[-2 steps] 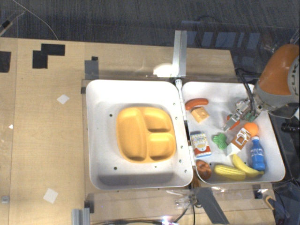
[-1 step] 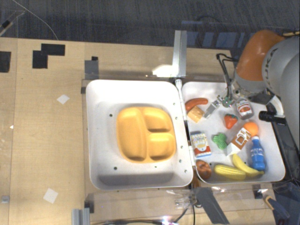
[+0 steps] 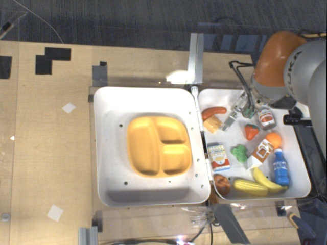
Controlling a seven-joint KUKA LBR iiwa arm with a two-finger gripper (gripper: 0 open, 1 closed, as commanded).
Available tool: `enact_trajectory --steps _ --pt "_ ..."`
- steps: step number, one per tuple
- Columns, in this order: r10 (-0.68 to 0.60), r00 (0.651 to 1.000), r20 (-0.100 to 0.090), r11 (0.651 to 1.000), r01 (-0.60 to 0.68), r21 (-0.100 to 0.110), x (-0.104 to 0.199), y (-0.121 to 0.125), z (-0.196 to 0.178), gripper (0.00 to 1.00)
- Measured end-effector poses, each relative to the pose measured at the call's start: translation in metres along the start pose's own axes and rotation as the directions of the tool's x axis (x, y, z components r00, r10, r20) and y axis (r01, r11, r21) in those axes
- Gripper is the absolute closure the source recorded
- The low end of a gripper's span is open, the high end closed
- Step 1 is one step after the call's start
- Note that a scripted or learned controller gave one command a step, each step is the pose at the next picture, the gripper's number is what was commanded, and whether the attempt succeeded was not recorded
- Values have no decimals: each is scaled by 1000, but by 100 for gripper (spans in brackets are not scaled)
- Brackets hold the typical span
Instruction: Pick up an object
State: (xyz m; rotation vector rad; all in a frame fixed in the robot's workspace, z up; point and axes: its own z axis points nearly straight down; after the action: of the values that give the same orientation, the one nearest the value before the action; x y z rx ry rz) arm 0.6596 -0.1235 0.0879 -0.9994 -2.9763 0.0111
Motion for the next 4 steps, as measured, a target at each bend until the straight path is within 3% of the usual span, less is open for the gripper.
enact_trajectory --steps 1,2,3,4 --pt "-270 963 18 963 270 -10 -8 -35 -89 0" --pt "-240 971 14 971 241 -9 -36 -77 -2 0" --pt "-48 999 8 999 48 -15 21 2 0 0" --pt "-572 820 20 820 572 -2 -47 -65 -59 0"
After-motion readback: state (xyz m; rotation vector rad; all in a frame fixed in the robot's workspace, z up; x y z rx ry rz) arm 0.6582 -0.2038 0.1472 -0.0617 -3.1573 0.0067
